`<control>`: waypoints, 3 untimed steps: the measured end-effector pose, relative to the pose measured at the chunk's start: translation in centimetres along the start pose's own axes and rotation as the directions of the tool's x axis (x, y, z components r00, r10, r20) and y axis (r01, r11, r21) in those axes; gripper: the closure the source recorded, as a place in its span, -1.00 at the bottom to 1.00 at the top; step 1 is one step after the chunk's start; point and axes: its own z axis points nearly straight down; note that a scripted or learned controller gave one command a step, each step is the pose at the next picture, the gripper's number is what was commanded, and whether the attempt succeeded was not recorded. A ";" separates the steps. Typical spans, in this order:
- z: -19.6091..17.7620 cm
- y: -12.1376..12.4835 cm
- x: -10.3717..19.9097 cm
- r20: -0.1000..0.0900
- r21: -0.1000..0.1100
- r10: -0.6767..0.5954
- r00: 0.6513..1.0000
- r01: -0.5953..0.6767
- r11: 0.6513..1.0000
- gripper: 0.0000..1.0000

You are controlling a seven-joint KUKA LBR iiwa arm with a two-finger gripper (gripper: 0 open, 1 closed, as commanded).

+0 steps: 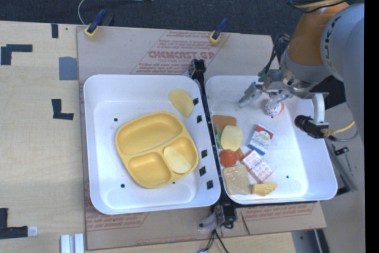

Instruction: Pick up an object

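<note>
My gripper (265, 98) hangs over the far end of the right bin (308, 178), fingers spread open, with nothing seen between them. A small white and red object (273, 107) lies just below it on the bin floor. Nearer the front lie a blue and white carton (260, 139), pink and white packets (258, 166), a yellow-green piece (231, 138), a red tomato (228, 157), a tan cracker (235, 179) and a small yellow piece (264, 188).
The left bin (98, 127) holds a yellow divided plate (148, 142) with a pale slice (176, 158) in one compartment, and a yellow piece (182, 102) behind it. A black divider (201, 121) runs between the bins. The arm enters from the right.
</note>
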 end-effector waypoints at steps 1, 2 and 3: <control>4.3 -2.2 -6.0 -0.001 0.010 0.004 1.000 -0.004 1.000 -1.00; 7.5 1.2 -4.9 -0.002 0.008 -0.003 1.000 0.003 1.000 -1.00; 3.7 -1.0 -8.9 -0.001 0.004 0.000 1.000 0.000 1.000 -1.00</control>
